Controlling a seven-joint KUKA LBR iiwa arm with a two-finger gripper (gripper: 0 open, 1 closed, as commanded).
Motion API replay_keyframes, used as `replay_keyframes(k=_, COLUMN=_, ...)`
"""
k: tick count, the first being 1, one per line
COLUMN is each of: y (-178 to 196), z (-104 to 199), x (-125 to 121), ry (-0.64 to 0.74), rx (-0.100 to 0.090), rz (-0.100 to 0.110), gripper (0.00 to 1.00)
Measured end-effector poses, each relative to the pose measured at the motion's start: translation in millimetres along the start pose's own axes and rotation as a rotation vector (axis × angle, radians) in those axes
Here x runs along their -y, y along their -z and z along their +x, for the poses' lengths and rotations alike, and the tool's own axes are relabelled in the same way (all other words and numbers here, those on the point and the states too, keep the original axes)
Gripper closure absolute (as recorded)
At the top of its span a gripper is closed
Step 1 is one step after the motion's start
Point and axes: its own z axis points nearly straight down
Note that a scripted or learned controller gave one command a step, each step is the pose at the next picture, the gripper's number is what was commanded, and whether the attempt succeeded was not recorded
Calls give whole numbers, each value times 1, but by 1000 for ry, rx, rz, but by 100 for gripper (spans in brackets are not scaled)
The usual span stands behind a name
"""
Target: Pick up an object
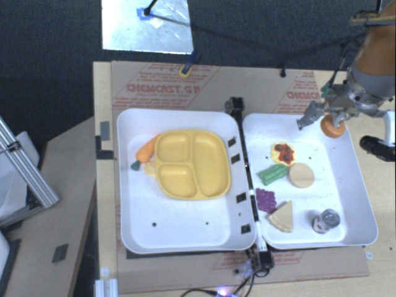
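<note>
My gripper (322,117) hangs over the far right corner of the right bin (356,184), below the arm's orange band. A small orange round object (333,128) lies right beside its tip; whether it is gripped or only touching, I cannot tell. Further down in the same bin lie a yellow and red pizza-like piece (283,153), a green piece (272,174), a tan disc (301,176), purple grapes (265,199), a tan wedge (281,217) and a small silver can (326,220).
The left bin (133,221) holds a yellow divided plate (189,164) with an orange carrot (146,148) against its left side. A black hinge strip (242,166) runs between the bins. A black part (377,147) juts in at the right edge.
</note>
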Motion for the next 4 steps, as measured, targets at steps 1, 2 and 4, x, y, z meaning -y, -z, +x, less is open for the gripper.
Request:
replay_keyframes(k=1, y=8, z=0, x=-2, ry=2, rx=2, rz=-12, gripper=0)
replay_keyframes(k=2, y=-44, z=7, x=-11, ry=5, rx=1, rz=-10, gripper=0)
replay_keyframes(k=4, y=-136, z=23, x=-19, ry=5, rx=1, rz=-10, gripper=0)
